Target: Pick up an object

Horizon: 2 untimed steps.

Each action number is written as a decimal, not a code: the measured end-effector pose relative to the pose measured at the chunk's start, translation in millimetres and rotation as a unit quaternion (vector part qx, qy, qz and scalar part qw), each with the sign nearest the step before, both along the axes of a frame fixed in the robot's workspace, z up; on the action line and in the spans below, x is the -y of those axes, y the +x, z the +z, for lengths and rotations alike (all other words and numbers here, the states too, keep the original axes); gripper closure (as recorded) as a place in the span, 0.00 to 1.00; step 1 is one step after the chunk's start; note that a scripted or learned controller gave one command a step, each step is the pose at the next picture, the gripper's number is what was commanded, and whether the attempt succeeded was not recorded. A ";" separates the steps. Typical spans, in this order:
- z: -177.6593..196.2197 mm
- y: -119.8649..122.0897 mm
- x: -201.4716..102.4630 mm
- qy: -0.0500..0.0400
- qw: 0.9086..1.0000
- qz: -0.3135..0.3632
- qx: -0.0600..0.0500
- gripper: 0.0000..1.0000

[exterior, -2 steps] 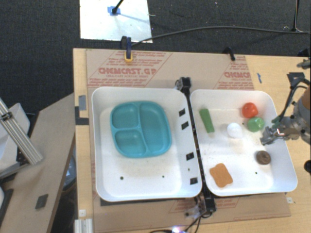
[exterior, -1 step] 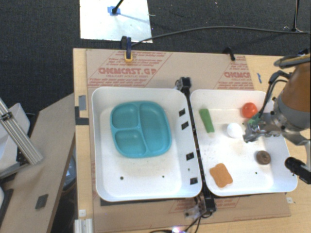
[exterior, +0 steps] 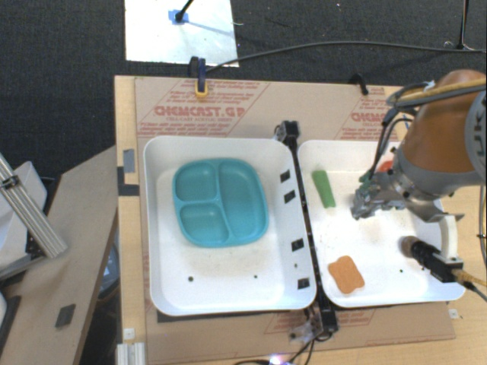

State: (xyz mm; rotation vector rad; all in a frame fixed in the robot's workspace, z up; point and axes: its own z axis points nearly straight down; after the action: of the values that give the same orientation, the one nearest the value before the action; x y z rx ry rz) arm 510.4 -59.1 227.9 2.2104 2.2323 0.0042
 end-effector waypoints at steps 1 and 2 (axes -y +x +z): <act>-11.1 6.2 -54.2 0.000 1.000 0.000 -0.001 1.00; -19.0 10.6 -110.1 0.000 1.000 0.000 -0.001 1.00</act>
State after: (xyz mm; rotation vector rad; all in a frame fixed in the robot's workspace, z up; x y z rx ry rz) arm 521.0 51.0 208.9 2.2106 2.2337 0.0030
